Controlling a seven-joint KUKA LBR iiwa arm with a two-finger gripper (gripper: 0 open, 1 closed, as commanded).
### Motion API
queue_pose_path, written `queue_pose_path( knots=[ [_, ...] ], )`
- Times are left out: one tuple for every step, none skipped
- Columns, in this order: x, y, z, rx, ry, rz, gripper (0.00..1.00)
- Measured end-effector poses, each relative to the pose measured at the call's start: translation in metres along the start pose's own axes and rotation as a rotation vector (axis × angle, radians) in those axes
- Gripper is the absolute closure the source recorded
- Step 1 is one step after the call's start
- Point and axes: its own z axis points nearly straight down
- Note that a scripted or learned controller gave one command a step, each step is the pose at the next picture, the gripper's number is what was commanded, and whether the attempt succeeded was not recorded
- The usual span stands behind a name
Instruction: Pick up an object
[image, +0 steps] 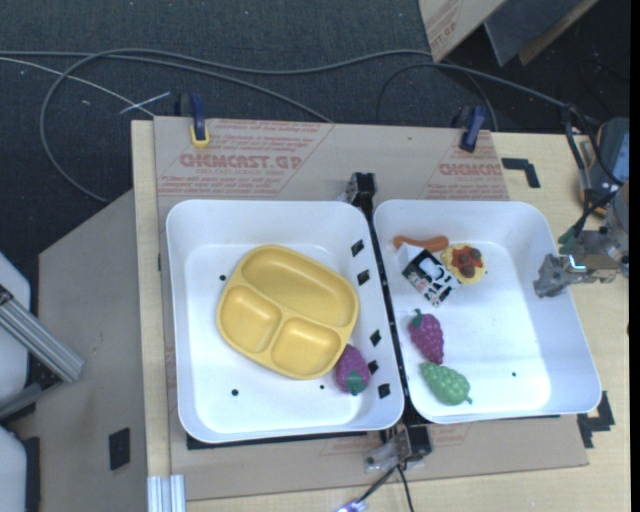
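- Arm (610, 190) reaches in from the right, claw (556, 276) poised over the right bin's (520, 330) outer rim.
- Claw's opening: can't tell.
- Purple grapes (427, 336) and green grapes (445, 383) lie mid-bin, well apart from it.

Pale wood worktop (520, 440), printed cardboard sheet (250, 160) clamped along its far edge by two blue clamps (198, 118), left white bin (190, 400) resting partly on the cardboard, right white bin (560, 370) touching the left bin's right side, black tape marks (120, 447) near the bins' corners
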Motion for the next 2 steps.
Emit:
queue_pose_path(
  knots=[
    [0.050,0.002,-0.010,0.003,0.004,-0.005,1.00],
    [0.097,-0.003,-0.013,0.006,0.005,-0.004,1.00]
  ],
)
